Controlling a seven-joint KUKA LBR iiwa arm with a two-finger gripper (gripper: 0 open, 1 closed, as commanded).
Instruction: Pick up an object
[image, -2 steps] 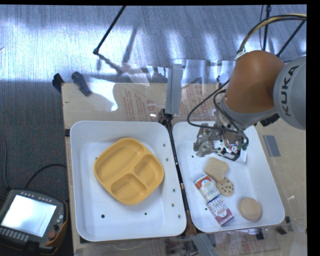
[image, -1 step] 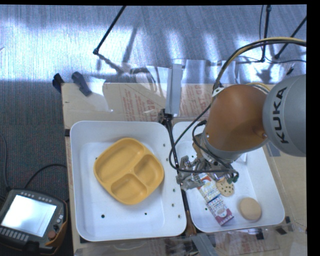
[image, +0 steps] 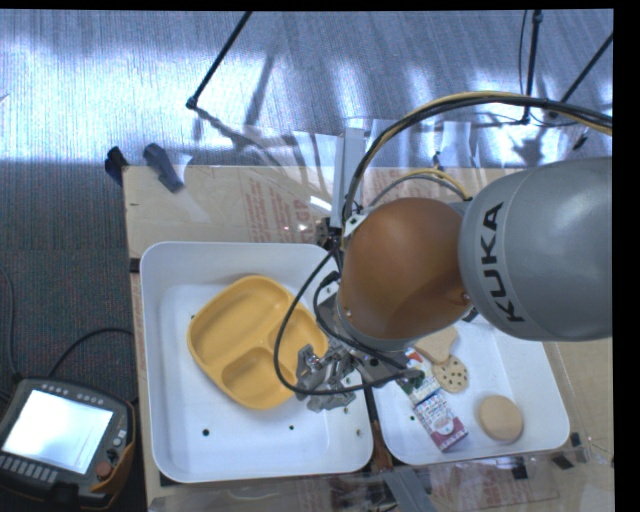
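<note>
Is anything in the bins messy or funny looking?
Nothing looks spilled or broken. The yellow tray lies crooked in the left bin, turned at an angle to its walls. In the right bin, the small carton lies on its side beside a round bun.

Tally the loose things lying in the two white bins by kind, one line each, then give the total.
Yellow divided plate: 1, in the left bin
Small carton: 1, in the right bin
Round tan bun-like piece: 1, right bin
Spotted cookie-like piece: 1, right bin
Tan flat piece, partly under the arm: 1, right bin
Total: 5
</note>
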